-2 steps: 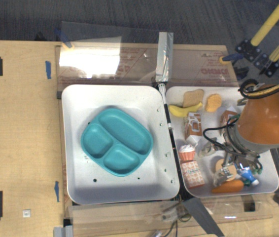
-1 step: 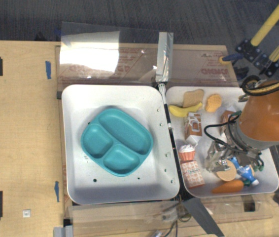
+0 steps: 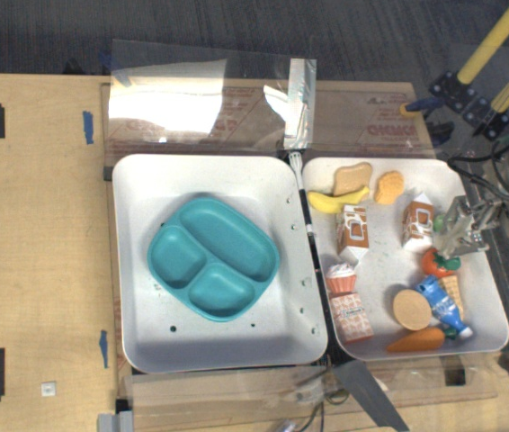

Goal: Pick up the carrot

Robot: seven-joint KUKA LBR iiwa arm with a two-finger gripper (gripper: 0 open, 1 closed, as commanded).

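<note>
The carrot [image 3: 415, 340] lies flat at the near edge of the right bin [image 3: 497, 327], just beside a round tan disc [image 3: 410, 309] and a blue packet [image 3: 441, 304]. The gripper [image 3: 461, 232] hangs over that bin's right side, above a red tomato-like piece [image 3: 433, 264]; how far it is open I cannot tell. A teal divided plate [image 3: 212, 256] sits in the left bin [image 3: 138, 331]

**Crowded right bin, roomy left bin**

The right bin [image 3: 493, 286] is packed. The carrot [image 3: 416, 339] lies by the front wall, with a round cookie [image 3: 410, 309] and a blue packet [image 3: 441, 306] touching or almost touching it. Bare floor shows in the middle. The left bin [image 3: 138, 196] has open floor around a teal tray [image 3: 212, 256].
</note>
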